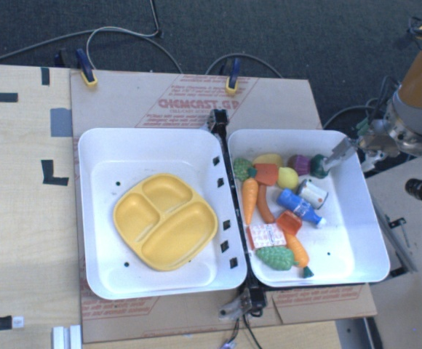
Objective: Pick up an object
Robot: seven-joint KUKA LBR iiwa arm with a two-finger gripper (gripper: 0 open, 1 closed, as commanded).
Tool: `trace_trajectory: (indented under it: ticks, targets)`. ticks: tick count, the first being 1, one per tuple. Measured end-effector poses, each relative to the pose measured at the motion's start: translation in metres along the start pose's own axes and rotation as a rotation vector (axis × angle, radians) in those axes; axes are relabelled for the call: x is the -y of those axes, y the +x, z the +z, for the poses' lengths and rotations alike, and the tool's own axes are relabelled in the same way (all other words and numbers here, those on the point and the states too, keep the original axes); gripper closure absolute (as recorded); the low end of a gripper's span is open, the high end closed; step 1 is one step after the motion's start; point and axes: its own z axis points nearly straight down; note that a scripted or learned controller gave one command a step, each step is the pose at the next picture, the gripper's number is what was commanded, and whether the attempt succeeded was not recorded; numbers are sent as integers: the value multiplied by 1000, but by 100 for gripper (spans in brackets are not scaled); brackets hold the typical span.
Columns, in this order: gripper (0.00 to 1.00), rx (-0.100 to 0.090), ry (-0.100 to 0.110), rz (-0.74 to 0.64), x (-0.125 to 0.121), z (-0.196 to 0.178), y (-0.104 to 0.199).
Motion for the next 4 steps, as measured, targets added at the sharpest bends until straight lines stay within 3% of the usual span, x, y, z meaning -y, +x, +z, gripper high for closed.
trace_trajectory:
  ticks: [1,2,3,4]
  targets:
    - [0,0,-1,-1,-50,121,26]
    - [0,-2,-1,-2,-83,112,112]
    - [0,1,-1,0,-61,130,110]
    - [100,-1,1,-2,-61,122,111]
